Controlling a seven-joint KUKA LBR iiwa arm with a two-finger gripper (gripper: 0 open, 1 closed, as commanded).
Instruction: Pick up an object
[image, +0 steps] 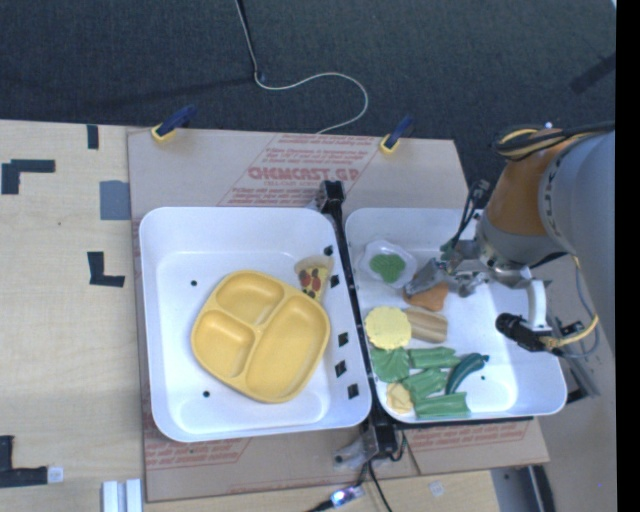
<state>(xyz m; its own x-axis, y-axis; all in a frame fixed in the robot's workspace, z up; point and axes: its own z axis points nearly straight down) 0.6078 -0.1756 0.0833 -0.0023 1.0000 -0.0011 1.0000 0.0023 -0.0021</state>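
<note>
My gripper (434, 277) reaches from the right into the right bin (530, 385), low over its upper middle. Just under its tip lies a small orange piece (429, 297), touching or nearly touching it. To the left of the gripper is a clear cup holding something green (387, 265). Below it lie a tan cylinder (426, 325) and a yellow ridged round (387, 327). Several green pods (431, 358), a dark green pepper (465, 372) and a pale yellow piece (399, 398) fill the bin's lower part.
The left bin (170, 260) holds a yellow divided plate (262, 335) and a small yellow-and-red item (314, 275) by the shared wall (345, 300). Black cable loops from the arm at the right bin's right side (525, 332).
</note>
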